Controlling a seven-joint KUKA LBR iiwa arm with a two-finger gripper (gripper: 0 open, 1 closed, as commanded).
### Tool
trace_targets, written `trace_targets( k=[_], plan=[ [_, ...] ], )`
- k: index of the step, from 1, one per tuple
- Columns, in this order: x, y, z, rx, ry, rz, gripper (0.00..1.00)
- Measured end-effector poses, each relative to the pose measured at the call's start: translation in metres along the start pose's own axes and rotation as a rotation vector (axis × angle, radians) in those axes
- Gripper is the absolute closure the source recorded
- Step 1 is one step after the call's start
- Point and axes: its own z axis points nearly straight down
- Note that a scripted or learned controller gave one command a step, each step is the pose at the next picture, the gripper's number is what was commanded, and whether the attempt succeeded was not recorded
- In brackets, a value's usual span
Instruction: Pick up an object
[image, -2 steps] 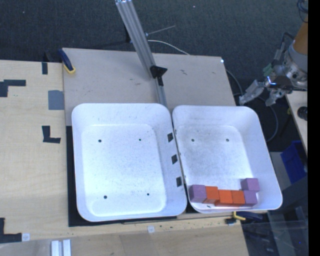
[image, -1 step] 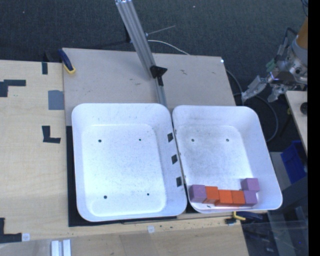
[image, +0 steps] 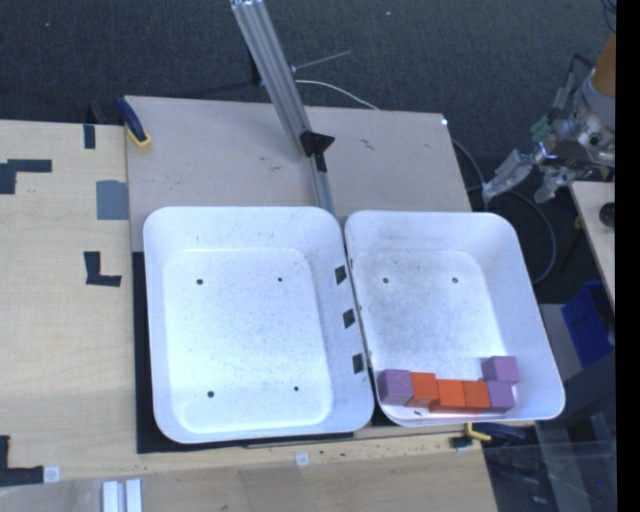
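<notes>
Parked off the right bin's (image: 520, 260) far right corner, gripper (image: 530, 178) spread and holding nothing, well apart from purple and orange blocks (image: 450, 388) crowding near wall.

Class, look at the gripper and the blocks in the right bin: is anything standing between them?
Nothing visible does. The gripper hangs outside the right bin, beyond its far right corner; the purple and orange blocks lie uncovered along its near wall.

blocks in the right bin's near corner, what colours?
Purple and orange: the blocks have purple ones at both ends, with orange between. They show clearly in the camera view, inside the right bin.
</notes>
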Motion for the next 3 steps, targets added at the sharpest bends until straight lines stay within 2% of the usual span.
trace_targets(
  k=[1, 2, 3],
  plan=[
    [0.000, 0.000, -0.006, 0.000, 0.000, 0.000, 0.00],
    [0.013, -0.016, 0.060, 0.008, 0.003, 0.002, 0.00],
    [0.000, -0.041, 0.038, 0.001, 0.003, 0.001, 0.00]
  ],
)
